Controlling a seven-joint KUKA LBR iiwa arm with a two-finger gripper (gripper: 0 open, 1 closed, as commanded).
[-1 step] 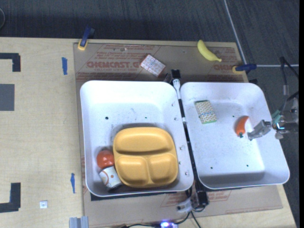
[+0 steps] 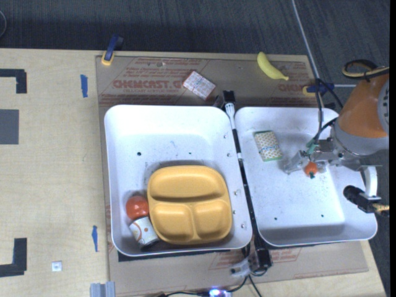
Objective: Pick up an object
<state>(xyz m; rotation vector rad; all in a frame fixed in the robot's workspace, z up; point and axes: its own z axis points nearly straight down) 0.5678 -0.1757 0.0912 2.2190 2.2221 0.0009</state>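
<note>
Camera view: gripper (image 2: pixel 307 160) low over right bin (image 2: pixel 297 221), finger state impossible to tell, small orange object (image 2: pixel 311 169) at its tip; patterned packet (image 2: pixel 267 145) just left; yellow tray (image 2: pixel 189 203) in left bin (image 2: pixel 167 125).

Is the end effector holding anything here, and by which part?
Cannot be told: the end effector sits low in the right bin, beside the patterned packet, not touching it.

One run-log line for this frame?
hand: low in right bin | patterned pad: loose beside it | yellow tray: left bin
</note>
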